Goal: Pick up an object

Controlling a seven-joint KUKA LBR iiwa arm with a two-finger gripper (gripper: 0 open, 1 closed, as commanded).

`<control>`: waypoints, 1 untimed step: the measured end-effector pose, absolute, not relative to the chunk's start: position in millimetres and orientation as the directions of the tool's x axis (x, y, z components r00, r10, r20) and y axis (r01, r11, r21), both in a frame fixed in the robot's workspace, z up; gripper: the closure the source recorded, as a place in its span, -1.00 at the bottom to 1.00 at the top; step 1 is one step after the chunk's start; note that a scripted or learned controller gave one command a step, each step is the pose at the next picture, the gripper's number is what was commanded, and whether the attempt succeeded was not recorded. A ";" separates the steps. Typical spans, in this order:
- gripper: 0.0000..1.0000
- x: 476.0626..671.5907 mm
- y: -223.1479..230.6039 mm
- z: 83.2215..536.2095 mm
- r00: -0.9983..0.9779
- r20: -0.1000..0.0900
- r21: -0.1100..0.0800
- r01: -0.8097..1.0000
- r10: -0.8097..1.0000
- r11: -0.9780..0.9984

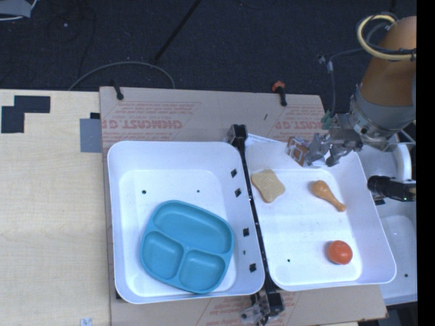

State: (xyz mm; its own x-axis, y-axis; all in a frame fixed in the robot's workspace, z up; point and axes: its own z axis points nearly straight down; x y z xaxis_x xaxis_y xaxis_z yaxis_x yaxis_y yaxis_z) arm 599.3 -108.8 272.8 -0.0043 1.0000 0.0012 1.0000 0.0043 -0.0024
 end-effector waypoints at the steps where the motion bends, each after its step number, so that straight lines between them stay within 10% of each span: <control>1: 1.00 600.7 -67.0 267.3 -0.004 0.001 -0.004 1.000 1.000 0.004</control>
State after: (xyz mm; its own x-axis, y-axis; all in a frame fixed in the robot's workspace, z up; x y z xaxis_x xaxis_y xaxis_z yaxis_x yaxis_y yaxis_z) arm 600.7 -67.0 267.3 -0.0038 1.0000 0.0013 1.0000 0.0038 -0.0038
